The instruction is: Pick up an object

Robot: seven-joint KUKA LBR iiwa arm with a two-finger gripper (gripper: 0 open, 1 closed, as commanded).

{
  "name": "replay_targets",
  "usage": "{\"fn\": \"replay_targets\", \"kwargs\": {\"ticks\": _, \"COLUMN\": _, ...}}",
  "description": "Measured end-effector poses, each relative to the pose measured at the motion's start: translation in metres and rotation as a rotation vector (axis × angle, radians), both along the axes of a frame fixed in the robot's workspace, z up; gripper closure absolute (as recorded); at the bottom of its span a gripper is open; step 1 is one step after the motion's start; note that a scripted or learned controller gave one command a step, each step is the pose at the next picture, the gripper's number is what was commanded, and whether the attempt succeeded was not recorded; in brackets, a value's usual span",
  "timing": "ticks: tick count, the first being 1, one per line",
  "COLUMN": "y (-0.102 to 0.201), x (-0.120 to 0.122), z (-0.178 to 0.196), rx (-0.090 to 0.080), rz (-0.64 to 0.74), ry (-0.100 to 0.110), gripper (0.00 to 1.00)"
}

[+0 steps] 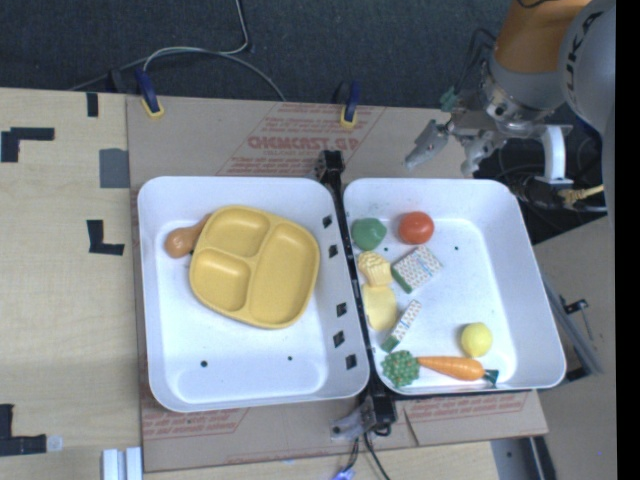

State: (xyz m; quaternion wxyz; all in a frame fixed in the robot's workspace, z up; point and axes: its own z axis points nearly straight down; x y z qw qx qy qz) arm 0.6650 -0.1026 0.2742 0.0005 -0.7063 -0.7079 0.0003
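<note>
At two o'clock, above the desk (60,268), the pincer (452,154) hangs with its fingers apart, nothing between them. Below it is one right bin (500,208) with one round red tomato (416,227), one green ball (368,232), one yellow lemon (477,339), one pointed carrot (450,368) and one rough broccoli (401,368). At nine o'clock, one left bin (170,368) carries one smooth yellow divided plate (254,266).

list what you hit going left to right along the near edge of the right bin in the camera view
broccoli → carrot → lemon
</note>
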Motion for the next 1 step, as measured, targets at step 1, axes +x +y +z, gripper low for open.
{"fn": "replay_targets", "kwargs": {"ticks": 1, "y": -0.0442, "x": 0.0025, "z": -0.0980, "rx": -0.001, "rz": -0.002, "ry": 0.002, "gripper": 0.00}}
